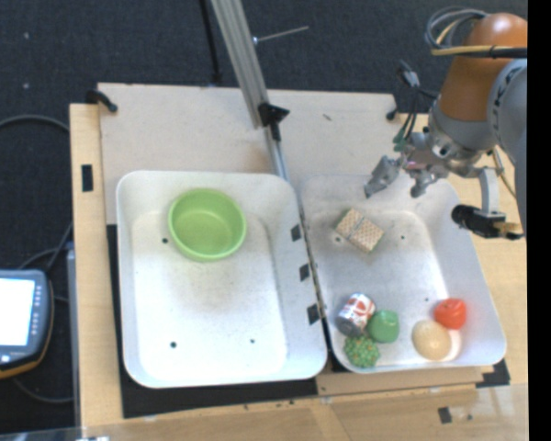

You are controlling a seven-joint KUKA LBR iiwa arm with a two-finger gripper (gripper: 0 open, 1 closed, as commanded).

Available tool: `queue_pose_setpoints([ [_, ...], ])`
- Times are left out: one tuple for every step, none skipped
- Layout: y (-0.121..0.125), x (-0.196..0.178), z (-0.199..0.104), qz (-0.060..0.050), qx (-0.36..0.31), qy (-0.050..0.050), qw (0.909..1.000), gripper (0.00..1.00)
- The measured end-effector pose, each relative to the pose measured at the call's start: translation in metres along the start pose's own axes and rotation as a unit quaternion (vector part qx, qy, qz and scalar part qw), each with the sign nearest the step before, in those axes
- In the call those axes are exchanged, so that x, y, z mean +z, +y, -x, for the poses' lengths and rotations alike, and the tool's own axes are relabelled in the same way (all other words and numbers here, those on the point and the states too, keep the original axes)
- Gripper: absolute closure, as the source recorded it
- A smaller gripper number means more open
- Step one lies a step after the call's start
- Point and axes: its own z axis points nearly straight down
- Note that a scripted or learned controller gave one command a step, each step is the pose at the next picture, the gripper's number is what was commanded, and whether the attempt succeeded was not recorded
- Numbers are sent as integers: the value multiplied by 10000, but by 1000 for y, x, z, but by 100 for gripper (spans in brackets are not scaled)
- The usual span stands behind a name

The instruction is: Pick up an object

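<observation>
The gripper (402, 180) is hanging over the far edge of the right bin (468, 265), its two fingers spread apart with nothing between them. Nothing is being held yet, so the pick is, by my judgement, not begun.

The nearest candidate is the checked cracker-like block (359, 230), lying alone in the far half of that bin, near the gripper but apart from it. The rest are sitting along the near edge: a crumpled can (354, 312) touching a green round fruit (383, 326), a leafy green piece (362, 350) just beside both, and toward the near right corner a pale egg-shaped thing (432, 340) pressing against a red tomato-like one (451, 312). A green bowl (208, 224) is resting in the far part of the left bin (211, 338).

Risks, as I am judging them: the block is lying flat and angled, so fingers coming down out of line with its sides may be sliding off it or pushing it away. Going for the near cluster is riskier, since crowded things leave little room for a finger and round ones are likely rolling away when nudged. Descending where it hangs now, the gripper may be striking the bin rim.
</observation>
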Motion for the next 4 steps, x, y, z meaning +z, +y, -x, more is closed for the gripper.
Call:
queue_pose_setpoints([
  [3,63,1,-5,-1,1,10000,0],
  [5,46,2,43,-5,-10,10000,100],
  [6,-6,13,53,-1,4,10000,100],
  [7,-72,13,65,-10,0,10000,100],
])
